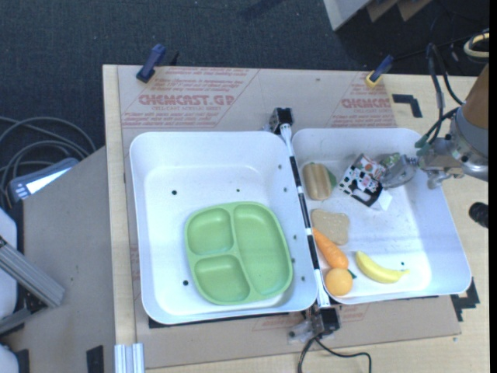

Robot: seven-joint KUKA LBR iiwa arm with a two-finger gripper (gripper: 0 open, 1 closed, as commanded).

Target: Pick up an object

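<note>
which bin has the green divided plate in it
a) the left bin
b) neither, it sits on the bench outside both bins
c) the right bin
a: the green divided plate lies flat in the left bin, while the right bin holds the food items such as the banana and carrot.

Glossy white plastic bins (pixel 155 231), matt green tray (pixel 237 251)
</note>
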